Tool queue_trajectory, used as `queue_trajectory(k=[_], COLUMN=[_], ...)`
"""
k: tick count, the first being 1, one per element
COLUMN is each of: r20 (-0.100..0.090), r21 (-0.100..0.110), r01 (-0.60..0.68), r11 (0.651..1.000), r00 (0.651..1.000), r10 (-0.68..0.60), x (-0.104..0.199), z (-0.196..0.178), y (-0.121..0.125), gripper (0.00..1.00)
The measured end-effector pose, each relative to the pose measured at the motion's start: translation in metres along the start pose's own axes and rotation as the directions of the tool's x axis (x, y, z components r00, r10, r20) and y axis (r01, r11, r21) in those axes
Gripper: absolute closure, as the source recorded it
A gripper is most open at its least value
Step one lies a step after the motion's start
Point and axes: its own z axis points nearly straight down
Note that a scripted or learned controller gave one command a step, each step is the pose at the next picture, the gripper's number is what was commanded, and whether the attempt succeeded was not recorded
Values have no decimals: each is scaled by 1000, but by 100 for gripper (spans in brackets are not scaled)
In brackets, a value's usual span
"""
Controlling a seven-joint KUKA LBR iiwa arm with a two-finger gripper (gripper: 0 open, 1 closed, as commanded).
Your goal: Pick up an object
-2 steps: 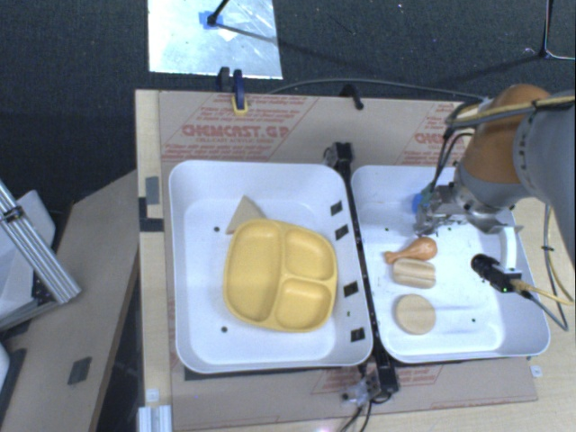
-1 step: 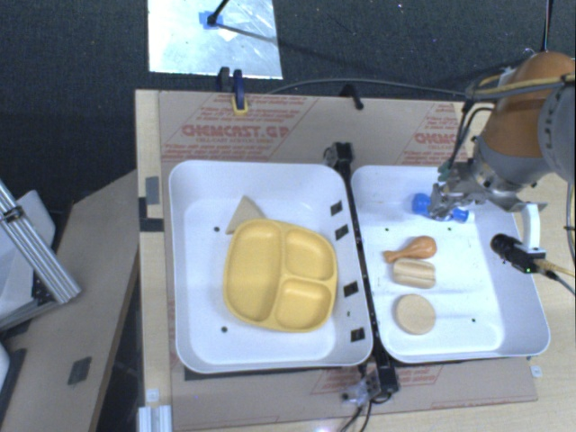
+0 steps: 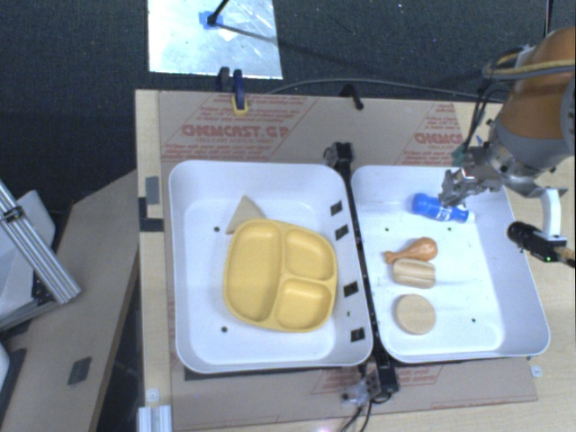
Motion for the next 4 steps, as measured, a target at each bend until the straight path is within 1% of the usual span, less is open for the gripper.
queue_trajectory(k=[1, 2, 3, 4], r20=[1, -2, -2, -2], r21=[-2, 4, 2, 4], r01=[0, 4, 4, 3], r11=[1000, 1000, 1000, 1000], r00=[1000, 1000, 1000, 1000], r10=[0, -4, -4, -3], x=[0, 61, 106, 156], z=[-53, -42, -42, -33], y=[2, 7, 16, 12], gripper=[100, 100, 100, 100])
